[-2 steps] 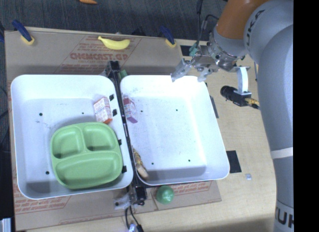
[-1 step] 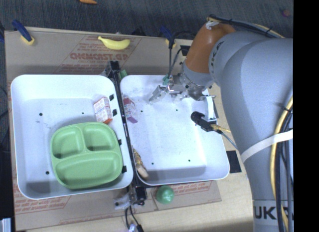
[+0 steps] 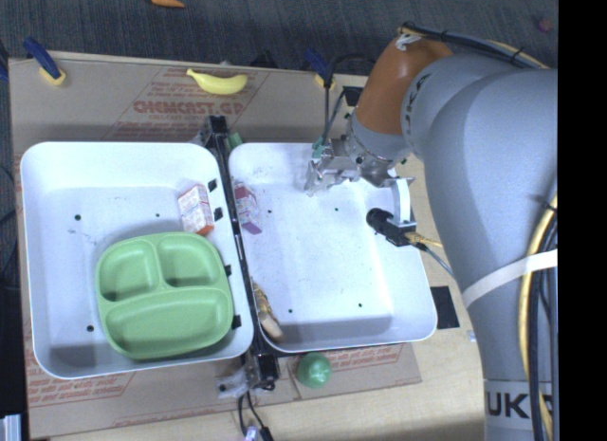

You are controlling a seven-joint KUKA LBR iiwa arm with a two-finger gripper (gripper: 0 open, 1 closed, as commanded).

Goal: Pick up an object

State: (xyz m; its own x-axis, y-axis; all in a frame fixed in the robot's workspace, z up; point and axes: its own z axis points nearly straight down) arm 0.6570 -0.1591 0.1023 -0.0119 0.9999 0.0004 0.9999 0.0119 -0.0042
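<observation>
1. Gripper [image 3: 321,172] hangs over the upper part of the right bin [image 3: 379,321], with nothing visible between its fingers; whether they are open or closed cannot be told.
2. Just to the gripper's left, a small red-and-white packet [image 3: 246,206] lies against the right bin's left wall.
3. Further left, across the divide, a small carton [image 3: 194,209] sits in the left bin [image 3: 57,174], touching the upper rim of a green divided plate [image 3: 165,294].
4. Below and left of the gripper, a tan object [image 3: 265,318] rests in the right bin's lower left corner.
5. Below the right bin, a green ball [image 3: 314,370] sits on the surface [image 3: 114,107].
6. Up and left of the gripper, a yellow banana [image 3: 218,81] lies on the surface beyond the bins.
</observation>
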